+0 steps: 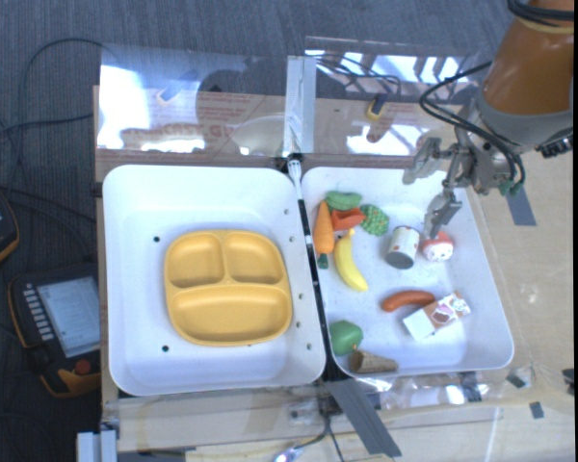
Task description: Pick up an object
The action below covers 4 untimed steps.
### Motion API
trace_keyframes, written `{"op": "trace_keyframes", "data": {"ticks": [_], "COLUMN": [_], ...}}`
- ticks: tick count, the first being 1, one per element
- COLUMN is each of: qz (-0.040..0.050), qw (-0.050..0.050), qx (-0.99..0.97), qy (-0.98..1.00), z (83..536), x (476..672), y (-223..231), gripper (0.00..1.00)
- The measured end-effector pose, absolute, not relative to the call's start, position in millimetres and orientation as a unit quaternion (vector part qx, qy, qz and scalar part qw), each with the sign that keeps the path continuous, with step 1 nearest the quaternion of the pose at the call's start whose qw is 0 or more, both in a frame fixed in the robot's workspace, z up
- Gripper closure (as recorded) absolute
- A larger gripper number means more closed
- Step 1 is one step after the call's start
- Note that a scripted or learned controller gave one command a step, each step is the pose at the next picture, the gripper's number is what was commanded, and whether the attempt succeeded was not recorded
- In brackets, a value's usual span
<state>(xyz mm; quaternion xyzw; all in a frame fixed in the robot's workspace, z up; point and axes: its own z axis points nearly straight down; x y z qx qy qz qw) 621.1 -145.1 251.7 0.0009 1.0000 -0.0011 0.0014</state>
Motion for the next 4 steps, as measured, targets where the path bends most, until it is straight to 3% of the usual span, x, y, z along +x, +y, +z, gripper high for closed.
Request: {"op": "trace_keyframes", "data": {"ticks": [1, 2, 3, 4], "qz": [-0.0016, -0.0057, -0.0031, -0.0019], "qw": [0.0, 0.013, 0.006, 0.006], "qx": [-0.095, -0.1, -0.169, -0.147], "qy": [0.995, 0.995, 0.986, 0.989], "z": [144, 97, 90, 90], "x": [647.4, 634.5, 591.0, 526.0], "y": [-155, -151, -97, -135], "gripper": [0.0, 0.0, 0.0, 0.0]}}
